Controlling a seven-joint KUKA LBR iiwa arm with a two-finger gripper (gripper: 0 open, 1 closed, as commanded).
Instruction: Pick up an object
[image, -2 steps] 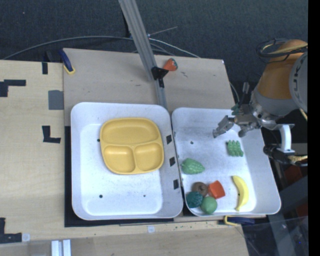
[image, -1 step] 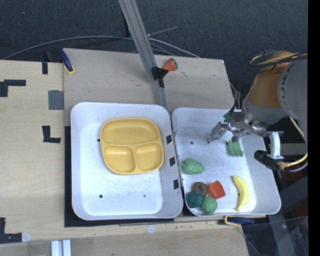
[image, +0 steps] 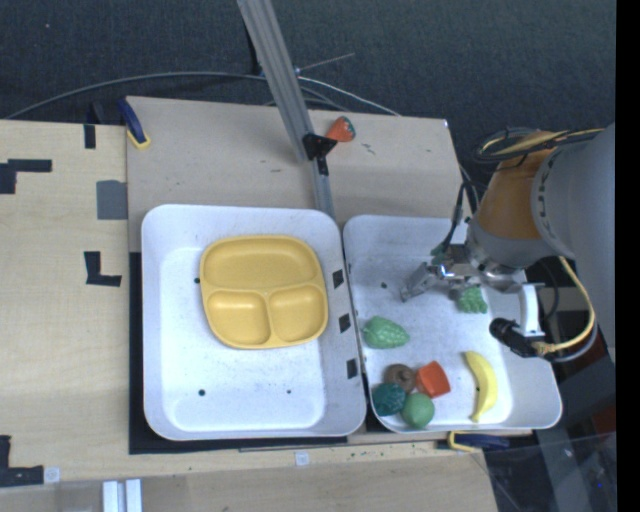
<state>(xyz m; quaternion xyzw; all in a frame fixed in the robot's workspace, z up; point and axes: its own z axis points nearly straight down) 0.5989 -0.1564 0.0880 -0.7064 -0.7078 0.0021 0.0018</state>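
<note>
The gripper (image: 425, 283) hangs low over the right bin (image: 400, 240), its fingers spread and grasping nothing — one small green piece (image: 469, 298) lies just right of it. Nearer lie six objects: a green leafy toy (image: 384, 332), one banana (image: 482, 384), an orange block (image: 433, 379), a brown ring (image: 401, 376), a teal lump (image: 389, 400), a green ball (image: 418, 410). The left bin (image: 170, 330) bears one yellow divided plate (image: 264, 290).

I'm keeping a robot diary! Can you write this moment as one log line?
gripper: over right bin | nearest: small green piece | banana: lying in bin | yellow tray: left bin
</note>
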